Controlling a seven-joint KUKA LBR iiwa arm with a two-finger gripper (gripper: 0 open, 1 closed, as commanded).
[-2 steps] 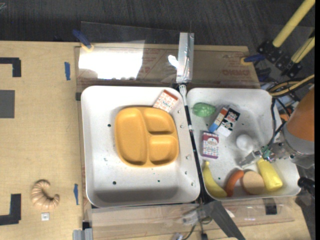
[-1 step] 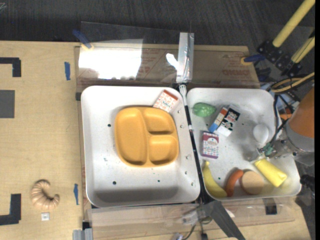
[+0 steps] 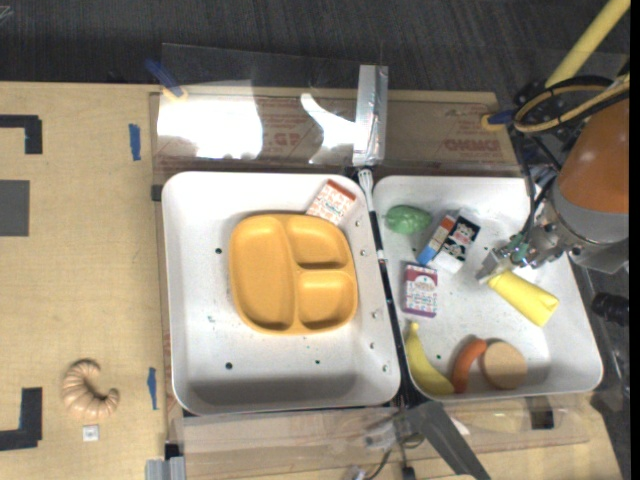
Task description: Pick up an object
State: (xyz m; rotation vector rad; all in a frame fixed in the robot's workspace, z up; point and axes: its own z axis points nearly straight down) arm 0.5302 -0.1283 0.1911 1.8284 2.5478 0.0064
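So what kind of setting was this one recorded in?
Most likely a robot lab's bin-picking bench, not a home. Two white bins sit on a cardboard-topped bench marked with tape, the right one holds toy items like a banana, and bundled cables hang by the arm.

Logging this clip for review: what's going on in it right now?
The robot arm reaches into the right bin, its gripper low beside the yellow bottle. Nothing visibly sits between its fingers. The banana, green object and small boxes lie nearby; the left bin holds an orange divided tray.
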